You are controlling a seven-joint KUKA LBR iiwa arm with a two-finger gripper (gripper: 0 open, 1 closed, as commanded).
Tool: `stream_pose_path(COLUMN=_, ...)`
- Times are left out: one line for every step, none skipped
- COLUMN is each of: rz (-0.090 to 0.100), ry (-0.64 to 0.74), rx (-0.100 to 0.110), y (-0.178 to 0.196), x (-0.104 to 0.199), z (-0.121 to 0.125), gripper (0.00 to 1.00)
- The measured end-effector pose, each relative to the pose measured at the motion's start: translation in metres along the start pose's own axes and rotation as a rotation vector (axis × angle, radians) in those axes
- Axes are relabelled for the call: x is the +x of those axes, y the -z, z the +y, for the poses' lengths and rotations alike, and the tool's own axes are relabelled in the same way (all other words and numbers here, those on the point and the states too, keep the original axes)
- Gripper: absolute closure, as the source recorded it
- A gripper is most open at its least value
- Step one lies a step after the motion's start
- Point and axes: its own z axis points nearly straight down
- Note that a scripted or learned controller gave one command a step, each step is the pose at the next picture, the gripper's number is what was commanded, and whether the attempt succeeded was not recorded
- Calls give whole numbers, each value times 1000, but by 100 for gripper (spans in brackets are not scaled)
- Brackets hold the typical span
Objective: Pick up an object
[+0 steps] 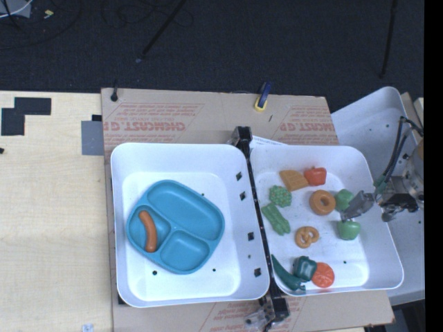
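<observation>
Two shallow white bins sit side by side on a cardboard sheet [208,116] atop a pale wooden bench [48,213]. The left bin [131,282] holds a blue divided tray [187,220], and an orange sausage [147,229] lies in the tray's left compartment.

The right bin [377,268] holds a scatter of toy foods. Near its top are an orange wedge [293,179] and, just beside it, a red pepper [315,176]. Below them lie a green broccoli [280,196], a long green pod [275,219], an orange ring [322,202] and a brown pretzel [306,236]. At the bottom rest a dark green piece [299,271] and a red tomato [322,275], touching.

The gripper [353,211] reaches in from the right, low over the bin's right side. One grey finger [359,204] shows. A green ball [343,199] sits just left of it and a green pepper [349,229] just below. Whether the jaws are spread or closed cannot be told, and nothing is visibly held.
</observation>
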Motion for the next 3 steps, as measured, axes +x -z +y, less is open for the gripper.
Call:
stream_pose_path(rz=-3, ry=2, rx=-11, y=5, x=0, z=2, gripper=0)
stream_pose_path(rz=0, ry=3, rx=-5, y=-42, x=8, z=7, gripper=0)
stream_pose_path(rz=1, ry=3, rx=-3, y=-104, x=14, z=0, gripper=0)
